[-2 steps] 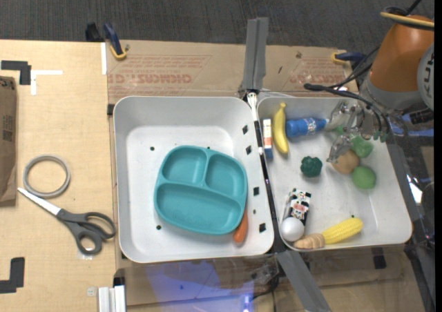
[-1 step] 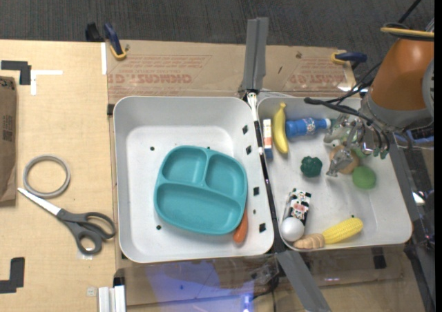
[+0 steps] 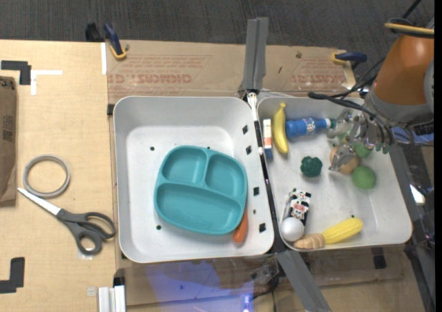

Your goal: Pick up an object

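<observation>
Gripper [image 3: 347, 143] sits low in the right bin [image 3: 387, 235], can't tell how wide it's spread, hovering right over a tan object [image 3: 343, 161] next to the green ball [image 3: 364, 178] and broccoli [image 3: 311, 166].

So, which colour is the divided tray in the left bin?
Teal, in the camera view: divided tray.

Grey arm [image 3: 404, 86] w/ orange band, metallic gripper [image 3: 353, 139], prob. black cables.

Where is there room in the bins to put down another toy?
Bare floor lies in the left bin behind the teal divided plate, and in the right bin between the green ball and corn cob. Around the gripper it's crowded.
</observation>
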Available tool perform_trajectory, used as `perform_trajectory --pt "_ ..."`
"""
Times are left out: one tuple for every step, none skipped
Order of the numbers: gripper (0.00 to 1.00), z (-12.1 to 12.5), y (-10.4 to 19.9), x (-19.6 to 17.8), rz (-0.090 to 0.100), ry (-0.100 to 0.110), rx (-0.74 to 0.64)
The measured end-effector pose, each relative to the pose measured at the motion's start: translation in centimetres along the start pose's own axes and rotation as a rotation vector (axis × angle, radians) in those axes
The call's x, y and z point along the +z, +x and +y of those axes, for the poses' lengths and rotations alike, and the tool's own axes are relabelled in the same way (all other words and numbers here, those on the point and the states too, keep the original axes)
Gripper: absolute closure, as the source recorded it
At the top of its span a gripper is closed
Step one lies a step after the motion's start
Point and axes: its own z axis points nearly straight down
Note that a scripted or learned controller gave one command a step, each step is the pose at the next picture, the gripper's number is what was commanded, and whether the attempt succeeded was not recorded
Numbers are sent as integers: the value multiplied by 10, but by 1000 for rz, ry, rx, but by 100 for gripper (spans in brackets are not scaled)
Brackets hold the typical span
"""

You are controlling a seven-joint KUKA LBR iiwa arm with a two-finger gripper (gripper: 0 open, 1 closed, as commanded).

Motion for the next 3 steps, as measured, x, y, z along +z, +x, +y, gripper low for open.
perform_trajectory --pt "100 1 -2 -11 -7 0 -1" --pt "100 84 16 -131 0 -1 -120" --pt "100 85 14 -140 -4 -1 -119"
